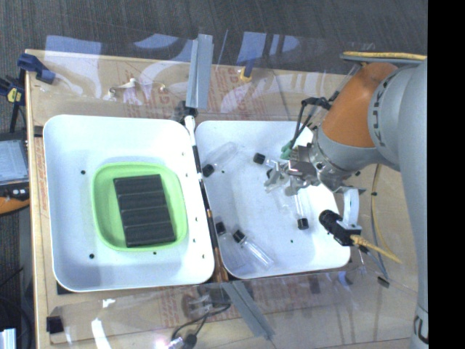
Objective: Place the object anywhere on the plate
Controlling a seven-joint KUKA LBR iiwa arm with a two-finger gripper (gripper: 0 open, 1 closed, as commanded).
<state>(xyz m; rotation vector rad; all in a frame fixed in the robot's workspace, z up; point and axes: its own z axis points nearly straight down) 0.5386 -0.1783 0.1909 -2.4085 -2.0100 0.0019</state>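
A green plate (pixel 102 195) sits in the middle of the left bin (pixel 65 144). A black ridged block (pixel 144 210) lies flat on the plate and covers most of its floor. My gripper (pixel 285 174) is low over the right bin (pixel 247 202), in its upper right part, far from the plate. Right beside it lies a clear vial (pixel 300 206) with a black cap (pixel 303 224). I see nothing clearly held in the gripper.
Other clear vials with black caps lie in the right bin: one at the upper left (pixel 222 155) and one near the front edge (pixel 256 251). A loose black cap (pixel 259 158) lies left of the gripper. The arm's orange band (pixel 356 115) hangs over the bin's right corner.
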